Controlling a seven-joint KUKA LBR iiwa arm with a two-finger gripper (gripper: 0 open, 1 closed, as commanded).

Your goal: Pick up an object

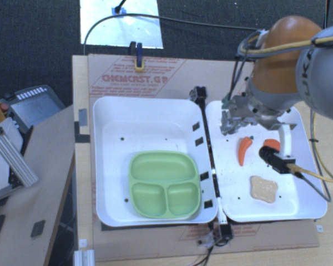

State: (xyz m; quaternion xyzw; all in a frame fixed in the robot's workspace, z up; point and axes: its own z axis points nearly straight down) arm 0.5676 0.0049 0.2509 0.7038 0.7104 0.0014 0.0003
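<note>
over the right-hand bin (305, 204), the grey arm (322, 71) with its orange band reached in from the right, and its hand (231, 127) hung low near the bin's upper left corner. whether the hand was apart or together could not be told from this slanted view; nothing showed gripped in it.

three things lay on the white floor of that bin. an orange carrot-shaped piece (243, 149) lay just below and to the right of the hand, close but apart from it. a smaller red-orange piece (271, 144) sat beside it, touching or nearly touching a black fitting (275, 159) with a yellow-tipped cable. a tan, flat, bread-like piece (263, 189) lay lower down, well apart from the hand.

the left-hand bin (108, 148) held a green divided plate (165, 184), far from the hand.

as a judgement: the carrot piece looked the likeliest target, but it was narrow and curved, so a descent slightly off its line could have closed on nothing or flicked it sideways. the hand also stood near the bin wall and the central divider (206, 148), which it might have struck. the flat tan piece offered little height to grip. the cable could have snagged the red piece.
</note>
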